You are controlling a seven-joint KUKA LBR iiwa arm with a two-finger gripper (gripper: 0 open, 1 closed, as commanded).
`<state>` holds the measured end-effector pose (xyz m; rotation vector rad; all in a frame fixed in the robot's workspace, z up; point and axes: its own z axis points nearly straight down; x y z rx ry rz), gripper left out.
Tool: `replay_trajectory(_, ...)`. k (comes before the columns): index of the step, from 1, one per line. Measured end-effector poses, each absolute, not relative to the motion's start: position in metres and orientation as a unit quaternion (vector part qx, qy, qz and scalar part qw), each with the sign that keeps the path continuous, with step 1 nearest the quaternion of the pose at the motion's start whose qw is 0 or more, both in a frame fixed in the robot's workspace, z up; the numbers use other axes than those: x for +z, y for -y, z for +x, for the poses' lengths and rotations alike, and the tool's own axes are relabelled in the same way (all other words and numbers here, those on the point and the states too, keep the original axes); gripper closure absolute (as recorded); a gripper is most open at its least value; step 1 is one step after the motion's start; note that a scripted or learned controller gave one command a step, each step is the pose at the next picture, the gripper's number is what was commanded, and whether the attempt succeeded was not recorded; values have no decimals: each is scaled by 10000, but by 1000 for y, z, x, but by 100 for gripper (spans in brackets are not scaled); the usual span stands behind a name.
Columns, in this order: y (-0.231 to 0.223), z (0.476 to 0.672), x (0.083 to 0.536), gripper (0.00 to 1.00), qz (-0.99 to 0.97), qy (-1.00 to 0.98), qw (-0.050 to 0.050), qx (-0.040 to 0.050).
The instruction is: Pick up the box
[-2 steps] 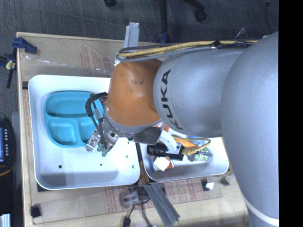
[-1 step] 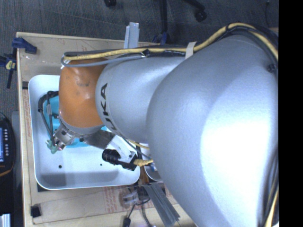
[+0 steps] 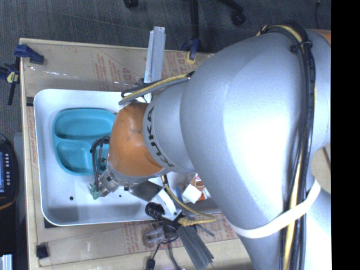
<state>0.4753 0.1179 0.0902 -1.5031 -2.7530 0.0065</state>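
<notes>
Peering past the orange wrist band [image 3: 132, 142], we cannot tell how the gripper [image 3: 97, 190] is set above the left bin [image 3: 45, 151]. We note a teal tray [image 3: 76, 136] beside it. The box [image 3: 194, 193] lies near the arm [image 3: 247, 122], partly hidden.

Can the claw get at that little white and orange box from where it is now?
Probably not directly. The claw sits low in the left bin, beside the blue tray, while the box lies off to the right, tucked under the arm, whose bulk covers it.
</notes>
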Motion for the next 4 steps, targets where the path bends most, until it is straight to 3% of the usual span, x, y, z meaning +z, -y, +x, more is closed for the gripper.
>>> replay_trajectory(1,-188,476,245,100,-4819,8762,2,1)
replay_trajectory(2,-211,475,175,100,-5989,8008,24,37)
replay_trajectory(3,-138,475,143,100,-5921,8059,14,22)
replay_trajectory(4,-151,484,297,100,-7018,7124,5,4)
